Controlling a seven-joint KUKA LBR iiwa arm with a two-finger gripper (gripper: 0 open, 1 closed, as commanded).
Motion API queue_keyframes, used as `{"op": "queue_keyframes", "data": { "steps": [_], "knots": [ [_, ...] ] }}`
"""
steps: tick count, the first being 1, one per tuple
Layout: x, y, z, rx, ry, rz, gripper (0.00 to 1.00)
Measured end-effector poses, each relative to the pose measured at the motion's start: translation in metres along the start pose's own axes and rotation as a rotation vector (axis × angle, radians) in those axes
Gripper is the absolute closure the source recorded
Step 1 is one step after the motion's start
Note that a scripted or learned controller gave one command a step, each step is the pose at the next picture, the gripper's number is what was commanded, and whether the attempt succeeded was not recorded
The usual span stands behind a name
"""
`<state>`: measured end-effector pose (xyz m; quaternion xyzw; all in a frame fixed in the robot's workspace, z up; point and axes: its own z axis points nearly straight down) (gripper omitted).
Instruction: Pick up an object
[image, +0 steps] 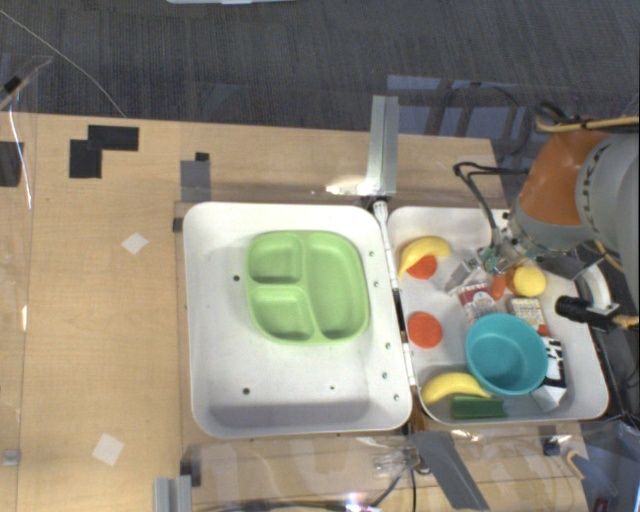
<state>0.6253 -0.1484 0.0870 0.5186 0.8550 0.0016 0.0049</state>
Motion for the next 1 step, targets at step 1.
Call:
{"op": "queue_keyframes", "data": {
  "steps": [1],
  "knots": [
    [0.0441, -0.032, -0.0021, -0.001, -0.001, 0.008, 0.0]
  ]
}}
